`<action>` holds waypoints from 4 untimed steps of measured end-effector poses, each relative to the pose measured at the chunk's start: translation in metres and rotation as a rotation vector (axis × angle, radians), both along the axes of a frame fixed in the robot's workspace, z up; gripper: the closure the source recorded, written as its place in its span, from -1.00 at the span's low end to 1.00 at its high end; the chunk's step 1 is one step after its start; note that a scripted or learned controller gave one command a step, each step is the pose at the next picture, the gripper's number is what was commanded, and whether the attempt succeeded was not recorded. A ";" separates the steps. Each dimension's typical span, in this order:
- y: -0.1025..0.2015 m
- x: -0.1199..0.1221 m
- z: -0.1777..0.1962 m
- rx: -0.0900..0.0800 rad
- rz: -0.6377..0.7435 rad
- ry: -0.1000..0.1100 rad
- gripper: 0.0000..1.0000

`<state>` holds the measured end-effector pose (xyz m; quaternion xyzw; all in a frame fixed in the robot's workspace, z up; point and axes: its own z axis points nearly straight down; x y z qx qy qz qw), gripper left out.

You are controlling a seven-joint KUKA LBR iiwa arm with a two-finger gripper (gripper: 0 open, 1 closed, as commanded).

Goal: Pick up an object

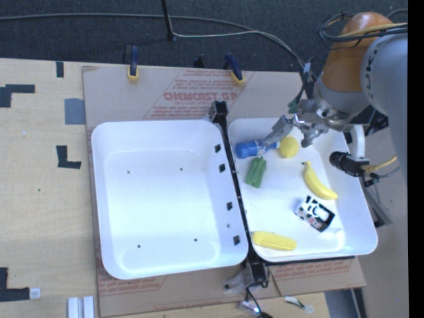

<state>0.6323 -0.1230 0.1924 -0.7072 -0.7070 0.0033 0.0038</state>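
White plastic forms the two shallow bins, set side by side on a cardboard sheet (199, 98) printed with red lettering and held at its far edge by two blue-and-yellow clamps (133, 63). Left bin (106, 144): bare white floor. Right bin (361, 234): six objects. A blue cylinder (248, 149) lies near the dividing wall at the far left of this bin; just below it, close or touching, lies a green ridged piece (256, 171). A small round yellow object (289, 147) sits to the right of the blue cylinder. A yellow banana (318, 183) lies towards the middle right, a black-and-white item (314, 213) just below it, and a yellow corn-like piece (274, 241) near the front wall. Gripper (275, 138): lowered over the far left part of the right bin, its tip between the blue cylinder and the round yellow object, close to both; whether its fingers are spread or pressed together cannot be told, and nothing is seen clamped in them. Grey arm with orange band (358, 52): enters from the right. Black cable (199, 25): crosses the dark floor behind the bench.
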 end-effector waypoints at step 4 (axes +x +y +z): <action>0.003 -0.002 -0.097 -0.002 0.002 -0.011 1.00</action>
